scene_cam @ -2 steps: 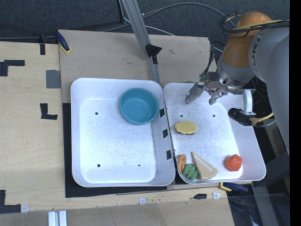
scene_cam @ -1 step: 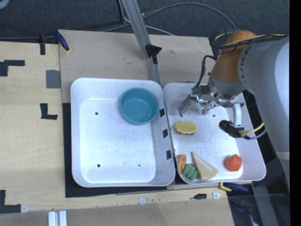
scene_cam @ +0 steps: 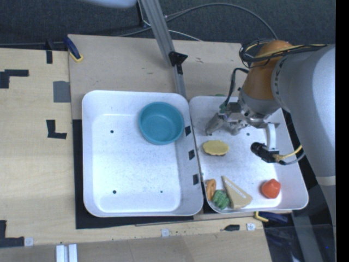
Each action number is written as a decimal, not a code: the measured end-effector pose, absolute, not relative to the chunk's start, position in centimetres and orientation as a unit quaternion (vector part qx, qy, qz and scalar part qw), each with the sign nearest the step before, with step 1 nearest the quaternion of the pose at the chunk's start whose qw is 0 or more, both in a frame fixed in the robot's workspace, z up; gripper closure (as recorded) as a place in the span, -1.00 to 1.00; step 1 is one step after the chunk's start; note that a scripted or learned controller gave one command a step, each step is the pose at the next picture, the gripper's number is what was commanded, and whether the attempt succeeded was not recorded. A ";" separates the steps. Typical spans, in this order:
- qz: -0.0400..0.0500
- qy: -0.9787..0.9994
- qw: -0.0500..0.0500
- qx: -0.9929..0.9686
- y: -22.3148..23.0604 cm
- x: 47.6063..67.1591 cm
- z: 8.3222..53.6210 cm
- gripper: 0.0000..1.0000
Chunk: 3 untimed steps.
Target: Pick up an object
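The arm (scene_cam: 305,91) is cut off at the right edge, and its grey body with the orange band (scene_cam: 262,75) covers the far right corner of the right bin (scene_cam: 246,168). The tool (scene_cam: 226,123) sits low over the far part of that bin. Its metal parts merge into one grey mass, so it cannot be told whether it is apart or together, and nothing is seen clamped in it. The candidate objects all lie in the right bin. A flat yellow disc (scene_cam: 215,147) with a rough edge lies just on the near side of the tool. At the near wall, a tan wedge (scene_cam: 235,192) with a pale face lies against a knobbly green piece (scene_cam: 220,199) and a small curved orange piece (scene_cam: 210,188). These three touch, and their outlines are hard to separate. A smooth red-orange ball (scene_cam: 270,188) rests apart from them, near the right wall. The left bin (scene_cam: 125,173) is speckled white plastic with rounded corners. It holds a round blue bowl (scene_cam: 161,123) with a glossy rim at its far right corner. Both bins rest on the pale wooden bench (scene_cam: 120,59).
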<state>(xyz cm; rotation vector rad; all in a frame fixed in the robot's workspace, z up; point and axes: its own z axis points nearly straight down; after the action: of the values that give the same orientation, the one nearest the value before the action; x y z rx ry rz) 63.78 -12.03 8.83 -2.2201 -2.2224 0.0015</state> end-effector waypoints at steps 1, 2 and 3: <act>0.000 -0.707 -0.001 -0.707 -12.1 63.9 10.0 1.00; -0.001 -0.707 -0.002 -0.707 -13.1 63.9 15.2 1.00; -0.001 -0.707 -0.001 -0.707 -13.0 64.0 20.4 1.00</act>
<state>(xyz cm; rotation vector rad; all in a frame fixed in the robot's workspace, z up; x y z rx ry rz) 63.96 -13.03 20.40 -2.2227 -2.2239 -0.0030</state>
